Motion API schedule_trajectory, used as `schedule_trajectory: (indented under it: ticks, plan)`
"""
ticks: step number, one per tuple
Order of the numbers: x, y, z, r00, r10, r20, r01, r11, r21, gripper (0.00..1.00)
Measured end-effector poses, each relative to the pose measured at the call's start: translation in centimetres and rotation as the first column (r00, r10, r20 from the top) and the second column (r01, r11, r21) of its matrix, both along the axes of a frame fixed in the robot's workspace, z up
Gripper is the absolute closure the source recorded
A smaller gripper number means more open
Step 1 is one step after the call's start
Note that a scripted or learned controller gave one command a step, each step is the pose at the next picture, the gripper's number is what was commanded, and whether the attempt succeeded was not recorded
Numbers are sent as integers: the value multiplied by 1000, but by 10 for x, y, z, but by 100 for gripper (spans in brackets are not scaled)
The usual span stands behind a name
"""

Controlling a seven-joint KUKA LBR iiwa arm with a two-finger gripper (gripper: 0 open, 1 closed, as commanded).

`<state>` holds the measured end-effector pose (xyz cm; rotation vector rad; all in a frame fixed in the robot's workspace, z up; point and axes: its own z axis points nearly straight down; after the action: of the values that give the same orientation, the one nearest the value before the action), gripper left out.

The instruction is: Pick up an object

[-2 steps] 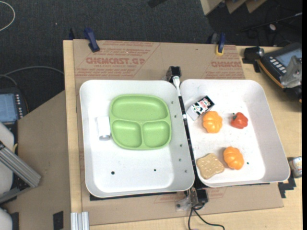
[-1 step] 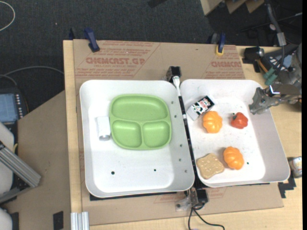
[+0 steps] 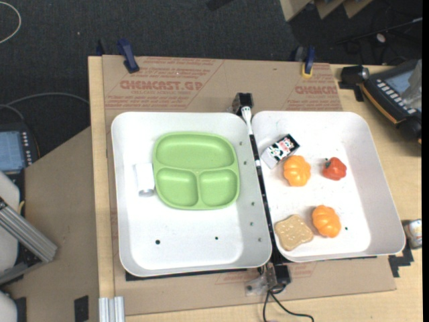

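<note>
Bins are set side by side on the table [image 3: 201,76]. A green divided tray [image 3: 196,170] lies in the left bin [image 3: 181,247]. Two orange peppers [image 3: 296,170] [image 3: 326,221], a red pepper [image 3: 334,168], a toast slice [image 3: 293,232] and a small carton [image 3: 279,150] lie in the right bin [image 3: 365,200].

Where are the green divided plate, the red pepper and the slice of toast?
green divided plate [image 3: 195,153]: camera view, floor of its large upper compartment.
red pepper [image 3: 334,169]: camera view, middle of its red body.
slice of toast [image 3: 293,232]: camera view, centre of its top face.
</note>
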<state>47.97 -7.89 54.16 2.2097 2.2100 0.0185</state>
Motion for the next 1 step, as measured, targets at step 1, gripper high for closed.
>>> schedule_trajectory:
  ticks: [1]
  plan:
    - [-1, 18, -90, 1000, 1, -29, -1, 1000, 4, 100]
